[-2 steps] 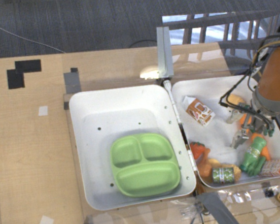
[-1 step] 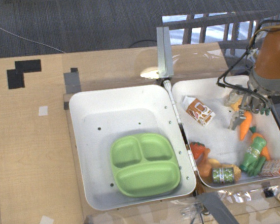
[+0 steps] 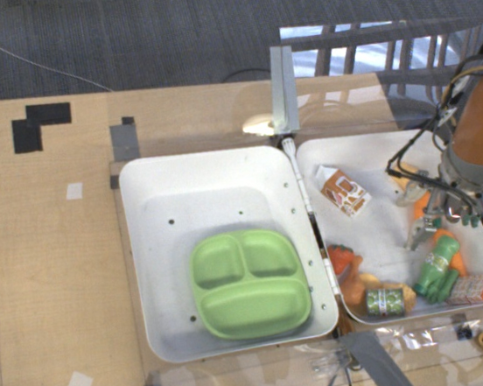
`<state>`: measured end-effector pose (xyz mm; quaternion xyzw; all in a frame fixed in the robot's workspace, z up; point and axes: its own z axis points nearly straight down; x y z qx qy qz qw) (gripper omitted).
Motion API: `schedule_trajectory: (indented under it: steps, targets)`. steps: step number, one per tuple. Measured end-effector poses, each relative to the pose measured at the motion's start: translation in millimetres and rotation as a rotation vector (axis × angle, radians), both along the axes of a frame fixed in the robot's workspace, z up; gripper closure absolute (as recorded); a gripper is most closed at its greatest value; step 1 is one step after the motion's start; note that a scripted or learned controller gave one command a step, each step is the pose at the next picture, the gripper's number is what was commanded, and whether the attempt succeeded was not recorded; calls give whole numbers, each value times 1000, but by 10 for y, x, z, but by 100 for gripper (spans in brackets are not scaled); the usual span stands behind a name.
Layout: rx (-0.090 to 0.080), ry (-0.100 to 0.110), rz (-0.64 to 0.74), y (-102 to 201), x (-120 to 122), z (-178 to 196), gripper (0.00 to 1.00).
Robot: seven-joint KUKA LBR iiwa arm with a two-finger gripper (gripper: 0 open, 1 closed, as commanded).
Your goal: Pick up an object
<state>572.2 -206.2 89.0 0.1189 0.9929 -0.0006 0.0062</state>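
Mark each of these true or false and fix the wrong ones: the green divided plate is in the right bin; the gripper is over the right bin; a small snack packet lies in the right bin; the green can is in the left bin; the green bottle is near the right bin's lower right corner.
1. The green divided plate is in the right bin. False: it lies in the left bin.
2. The gripper is over the right bin. True.
3. A small snack packet lies in the right bin. True.
4. The green can is in the left bin. False: it lies in the right bin, by its lower edge.
5. The green bottle is near the right bin's lower right corner. True.
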Motion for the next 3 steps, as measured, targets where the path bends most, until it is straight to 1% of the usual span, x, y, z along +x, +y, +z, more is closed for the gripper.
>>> schedule_trajectory:
  steps: [1, 2, 3]
  targets:
    - [1, 0, -16, 21, 435, -11, 0]
    - [0, -1, 20, 272, -46, 6, 0]
    - [6, 1, -128, 1150, 462, -3, 0]
